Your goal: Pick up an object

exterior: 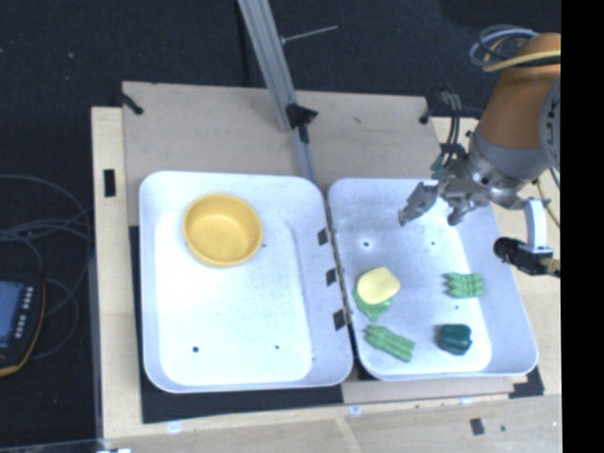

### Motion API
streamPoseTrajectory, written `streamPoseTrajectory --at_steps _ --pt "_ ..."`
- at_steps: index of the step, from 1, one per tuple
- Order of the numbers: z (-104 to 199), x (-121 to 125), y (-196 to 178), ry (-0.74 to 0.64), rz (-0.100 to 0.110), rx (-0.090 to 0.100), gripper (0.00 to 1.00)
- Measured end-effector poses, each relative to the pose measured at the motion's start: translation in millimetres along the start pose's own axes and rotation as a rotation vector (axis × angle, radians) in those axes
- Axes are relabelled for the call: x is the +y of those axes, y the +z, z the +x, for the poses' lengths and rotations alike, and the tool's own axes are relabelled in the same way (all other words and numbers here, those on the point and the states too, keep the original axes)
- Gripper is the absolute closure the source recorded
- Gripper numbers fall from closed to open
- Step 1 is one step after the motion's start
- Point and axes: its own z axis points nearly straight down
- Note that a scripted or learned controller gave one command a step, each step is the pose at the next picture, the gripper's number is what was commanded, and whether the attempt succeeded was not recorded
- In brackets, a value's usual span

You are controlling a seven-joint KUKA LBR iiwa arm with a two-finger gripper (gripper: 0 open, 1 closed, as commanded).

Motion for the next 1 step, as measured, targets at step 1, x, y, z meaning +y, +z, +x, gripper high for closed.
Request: streamPoseTrajectory --at_steps 1 --pt "-3.3 -7.1 44.8 0.0 -0.001 0.0 0.0"
